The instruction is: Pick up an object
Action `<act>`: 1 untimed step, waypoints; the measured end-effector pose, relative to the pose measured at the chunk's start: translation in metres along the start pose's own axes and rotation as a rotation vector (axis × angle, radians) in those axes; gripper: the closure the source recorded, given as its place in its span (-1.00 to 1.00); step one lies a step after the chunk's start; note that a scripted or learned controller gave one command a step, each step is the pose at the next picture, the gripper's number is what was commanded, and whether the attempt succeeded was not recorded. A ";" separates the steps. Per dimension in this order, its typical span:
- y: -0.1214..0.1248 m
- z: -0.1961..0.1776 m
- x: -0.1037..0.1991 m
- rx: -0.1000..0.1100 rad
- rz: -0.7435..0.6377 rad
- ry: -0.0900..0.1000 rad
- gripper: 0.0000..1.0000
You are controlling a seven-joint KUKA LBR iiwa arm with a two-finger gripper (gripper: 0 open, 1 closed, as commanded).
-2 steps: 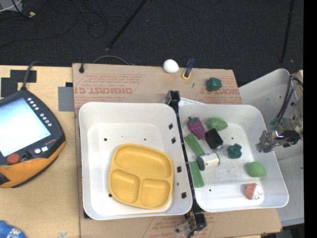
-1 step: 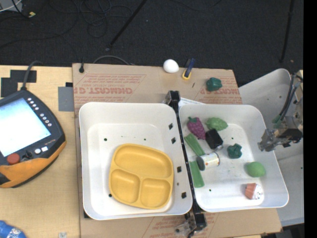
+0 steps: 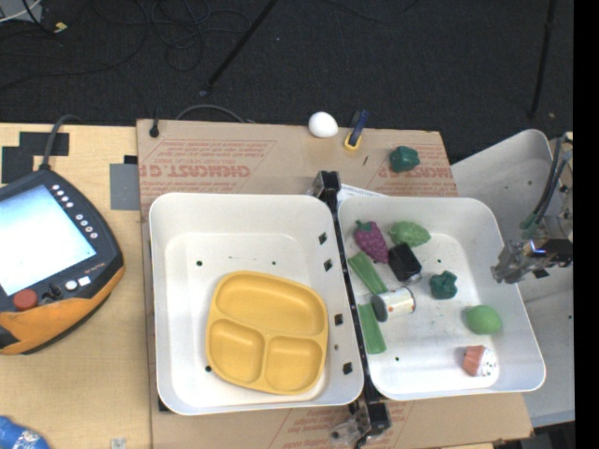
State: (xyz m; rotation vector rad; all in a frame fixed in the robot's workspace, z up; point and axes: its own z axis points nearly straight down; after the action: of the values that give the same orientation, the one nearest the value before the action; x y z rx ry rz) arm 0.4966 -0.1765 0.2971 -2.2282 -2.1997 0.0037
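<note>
Since the green lime (image 3: 483,320) in the right bin (image 3: 510,223) looks light, firm and rounded, we judge a grip across its middle best, with the gripper (image 3: 524,258) near that bin's right rim, jaws' state unreadable.

The claw (image 3: 520,262) sits at the right edge of the frame, mid-height, on a slender arm reaching in from the right.

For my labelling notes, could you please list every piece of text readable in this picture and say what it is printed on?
Red print on the cardboard sheet behind the bins: upside down and blurred, not reliably readable.
Faint red print on the cardboard's front edge: too blurred.
Pendant screen and buttons: nothing legible.
</note>
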 end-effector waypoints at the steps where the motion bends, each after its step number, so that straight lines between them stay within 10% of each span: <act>1: 0.000 -0.009 -0.002 0.001 -0.001 0.001 1.00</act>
State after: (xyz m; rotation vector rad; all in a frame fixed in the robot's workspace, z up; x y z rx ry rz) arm 0.4962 -0.1782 0.3064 -2.2262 -2.1998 0.0040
